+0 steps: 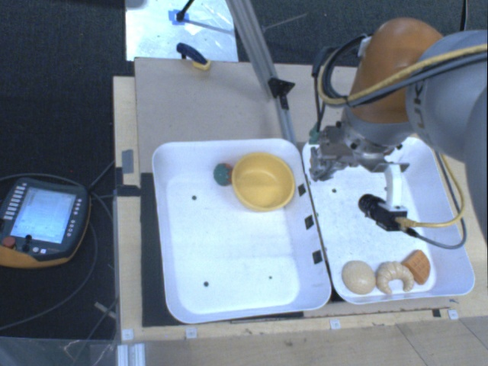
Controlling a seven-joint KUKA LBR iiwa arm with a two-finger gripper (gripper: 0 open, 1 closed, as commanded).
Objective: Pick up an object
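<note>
A grey KUKA arm (450, 90) with a glossy orange band reaches in from the right over a flat tan board (206, 105) ringed by dark, carpet-like flooring (61, 67). On the board sit two shallow white plastic bins, smooth-walled and round-cornered, side by side. A slanting grey metal pole (255, 44) crosses the board behind the left bin (229, 280). A grey-and-orange control pendant (42, 219) with a lit screen lies on the flooring at left. A round yellow bowl (263, 181) with a matte finish rests at the left bin's far edge. The metal gripper (322, 165) hangs over the far-left corner of the right bin (450, 204), near the bowl across the bins' shared walls; whether it is open or closed cannot be told. Along the right bin's near wall lie three food-shaped pieces, well apart from the gripper — a smooth cream oval roll (358, 277), a pale ridged croissant (395, 275) just beside it, and an orange-brown wedge (417, 265) against the croissant's right end. A small dull-green ball (222, 174) touches the bowl's left rim.
</note>
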